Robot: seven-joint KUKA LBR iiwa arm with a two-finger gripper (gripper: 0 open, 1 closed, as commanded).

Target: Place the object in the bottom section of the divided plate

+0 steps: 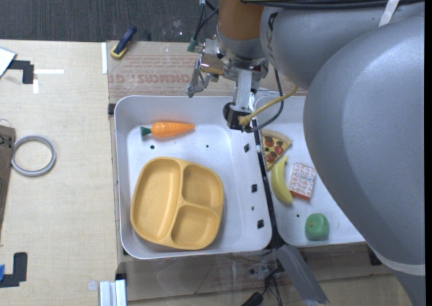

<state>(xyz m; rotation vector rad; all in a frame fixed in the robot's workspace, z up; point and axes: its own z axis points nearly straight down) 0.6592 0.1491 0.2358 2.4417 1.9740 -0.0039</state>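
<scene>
While plate (177, 202) sits in left bin (122, 163), carrot (172, 129), likely the object, lies just above it, ungrasped. Pincer (202, 79) hovers up-right of carrot; open or closed, can't tell. Risk: tapered carrot slips, lands in wrong section.

I count two white bins (236, 183), one divided plate (143, 190), one carrot (172, 129), one pizza slice (275, 146), one banana (280, 183), one green apple (316, 226), one small packet (302, 180), and one tape ring (30, 171) at the frame's left.
</scene>
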